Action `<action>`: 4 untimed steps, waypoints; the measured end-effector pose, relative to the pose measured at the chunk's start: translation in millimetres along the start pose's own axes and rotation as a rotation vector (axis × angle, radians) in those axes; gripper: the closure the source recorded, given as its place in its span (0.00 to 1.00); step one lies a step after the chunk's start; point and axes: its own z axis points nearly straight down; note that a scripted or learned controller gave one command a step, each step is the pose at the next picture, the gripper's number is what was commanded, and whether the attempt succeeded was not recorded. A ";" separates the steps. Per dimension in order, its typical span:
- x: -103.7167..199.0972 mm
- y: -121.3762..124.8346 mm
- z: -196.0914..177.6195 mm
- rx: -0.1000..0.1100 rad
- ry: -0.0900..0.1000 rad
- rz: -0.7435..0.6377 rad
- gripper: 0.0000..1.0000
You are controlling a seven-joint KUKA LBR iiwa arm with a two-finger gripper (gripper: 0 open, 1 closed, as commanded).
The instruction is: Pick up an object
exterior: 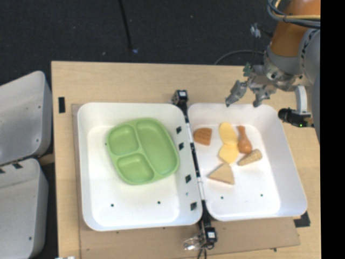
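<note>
Single fixed camera, mounted above the bench [135, 82], looking down at a slant. Far edge of the bench toward the top of the frame, near edge toward the bottom. Dark floor beyond the far edge. Medium range: both white bins within the frame, left bin [86, 144] left of centre, right bin [280, 161] right of centre, divider between them running roughly down the middle. Bench top seen nearly whole, cut at the lower edge. Arm [294, 31] entering from the upper right corner, cropped by the frame. White chair-like shapes [21, 161] at the left margin, partly cut off.
</note>
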 end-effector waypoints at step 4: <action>-6.8 -4.9 124.8 -0.011 -0.003 -0.002 0.00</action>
